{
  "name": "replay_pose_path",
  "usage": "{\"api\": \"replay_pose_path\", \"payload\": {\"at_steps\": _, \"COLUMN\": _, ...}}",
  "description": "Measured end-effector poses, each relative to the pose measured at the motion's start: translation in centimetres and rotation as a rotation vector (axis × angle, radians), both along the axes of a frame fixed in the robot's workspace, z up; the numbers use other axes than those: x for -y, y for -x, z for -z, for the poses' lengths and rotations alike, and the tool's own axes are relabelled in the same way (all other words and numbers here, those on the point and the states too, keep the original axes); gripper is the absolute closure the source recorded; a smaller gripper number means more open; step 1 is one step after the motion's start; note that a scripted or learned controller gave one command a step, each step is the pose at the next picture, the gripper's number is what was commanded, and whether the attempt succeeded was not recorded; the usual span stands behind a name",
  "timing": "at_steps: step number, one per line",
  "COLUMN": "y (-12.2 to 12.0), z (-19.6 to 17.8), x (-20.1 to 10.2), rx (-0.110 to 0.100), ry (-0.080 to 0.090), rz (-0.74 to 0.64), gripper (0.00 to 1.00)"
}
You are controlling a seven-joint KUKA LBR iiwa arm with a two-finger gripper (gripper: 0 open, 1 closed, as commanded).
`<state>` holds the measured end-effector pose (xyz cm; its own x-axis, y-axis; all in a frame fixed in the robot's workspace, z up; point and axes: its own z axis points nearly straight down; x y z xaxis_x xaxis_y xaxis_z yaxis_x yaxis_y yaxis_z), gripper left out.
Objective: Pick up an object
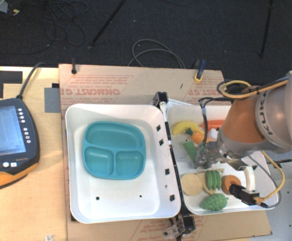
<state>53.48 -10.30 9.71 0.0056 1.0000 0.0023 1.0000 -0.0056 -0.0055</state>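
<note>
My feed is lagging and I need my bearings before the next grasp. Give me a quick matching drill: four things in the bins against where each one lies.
Things:
1. teal divided tray
2. yellow banana
3. round tan disc
4. bumpy green piece

Places:
A. near edge of the right bin
B. far part of the right bin, by the divider
C. middle of the left bin
D. right bin, left of the ribbed green piece

Pairs: 1-C, 2-B, 3-D, 4-A
</note>
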Motion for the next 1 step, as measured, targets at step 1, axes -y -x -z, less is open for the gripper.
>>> {"api": "replay_pose_path", "payload": {"at_steps": 1, "y": 0.02, "z": 0.05, "x": -0.01, "rx": 0.0, "ry": 0.0, "rz": 0.001, "gripper": 0.0}}
